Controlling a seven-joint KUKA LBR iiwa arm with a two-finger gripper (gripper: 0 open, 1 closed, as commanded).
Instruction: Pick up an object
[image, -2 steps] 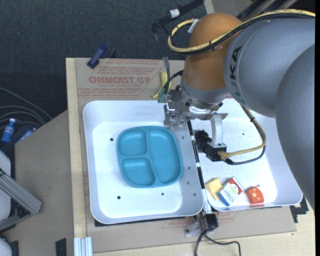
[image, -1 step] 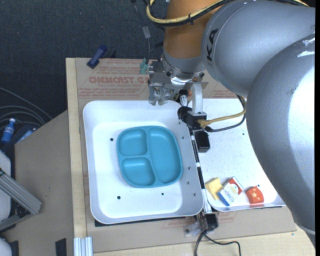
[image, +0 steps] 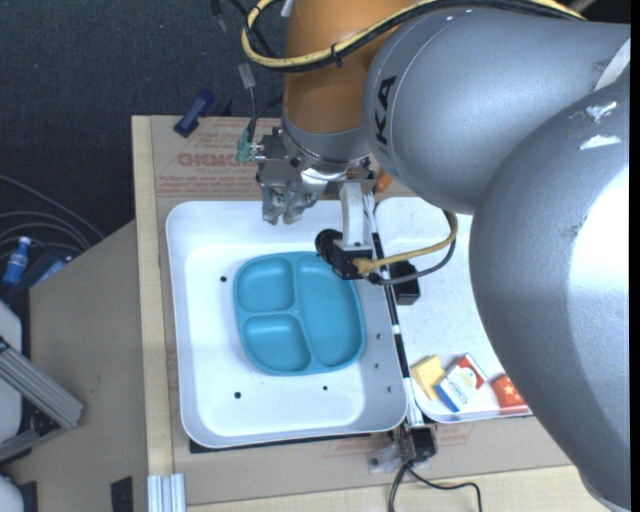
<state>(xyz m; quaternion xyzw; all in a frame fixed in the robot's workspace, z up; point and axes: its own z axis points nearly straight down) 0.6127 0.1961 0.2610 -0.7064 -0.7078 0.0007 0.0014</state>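
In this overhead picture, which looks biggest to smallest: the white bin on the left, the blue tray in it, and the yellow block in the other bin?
1. Left bin
2. Blue tray
3. Yellow block, by far the smallest, though partly hidden.

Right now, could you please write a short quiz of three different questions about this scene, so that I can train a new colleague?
1. True or false: the blue plate with compartments lies in the left bin.
2. Multiple choice: where is the gripper?
A. over the far edge of the left bin, apart from the blue plate
B. between the small packets
C. touching the middle of the blue plate
3. Fill in the word: the blue plate has ____ compartments.

Key
1. True.
2. A. It hangs near the bin's far rim, beyond the plate.
3. Three: two smaller ones on the left side, one larger on the right.
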